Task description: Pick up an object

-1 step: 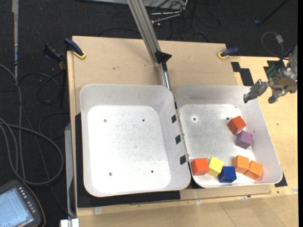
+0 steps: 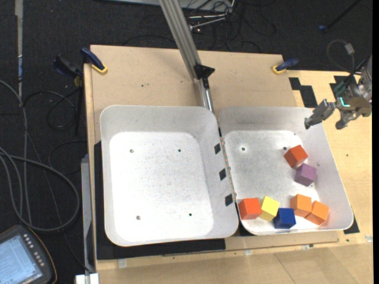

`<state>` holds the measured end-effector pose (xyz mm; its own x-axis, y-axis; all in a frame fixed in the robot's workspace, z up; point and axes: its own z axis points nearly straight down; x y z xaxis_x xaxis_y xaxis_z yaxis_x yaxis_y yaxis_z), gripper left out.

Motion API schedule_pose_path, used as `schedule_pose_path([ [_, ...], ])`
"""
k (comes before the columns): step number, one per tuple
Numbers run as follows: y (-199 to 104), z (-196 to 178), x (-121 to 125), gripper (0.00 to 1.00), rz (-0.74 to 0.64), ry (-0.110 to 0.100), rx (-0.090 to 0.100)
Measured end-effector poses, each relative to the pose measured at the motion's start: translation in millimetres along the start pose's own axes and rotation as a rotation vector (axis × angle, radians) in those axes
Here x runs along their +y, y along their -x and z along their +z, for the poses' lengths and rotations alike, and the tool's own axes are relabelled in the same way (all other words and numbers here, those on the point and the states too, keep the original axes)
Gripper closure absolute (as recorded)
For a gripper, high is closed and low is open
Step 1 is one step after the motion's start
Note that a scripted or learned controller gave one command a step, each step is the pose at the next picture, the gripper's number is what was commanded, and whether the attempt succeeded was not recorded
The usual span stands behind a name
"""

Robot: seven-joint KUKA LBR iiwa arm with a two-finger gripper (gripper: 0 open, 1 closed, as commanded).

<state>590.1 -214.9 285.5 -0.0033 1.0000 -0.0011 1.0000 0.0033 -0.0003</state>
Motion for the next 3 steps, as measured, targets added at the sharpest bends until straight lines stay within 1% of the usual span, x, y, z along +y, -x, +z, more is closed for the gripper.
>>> schedule_pose_path([
  [1,-6.6,58.7,-7.6,0.00,0.003,-0.006,0.002],
  [2,-2.7,103.9,-4.7,0.00,0.003,-0.004,0.002],
  [3,2.5,150.8,-10.9,0.00,0.004,-0.005,0.002],
])
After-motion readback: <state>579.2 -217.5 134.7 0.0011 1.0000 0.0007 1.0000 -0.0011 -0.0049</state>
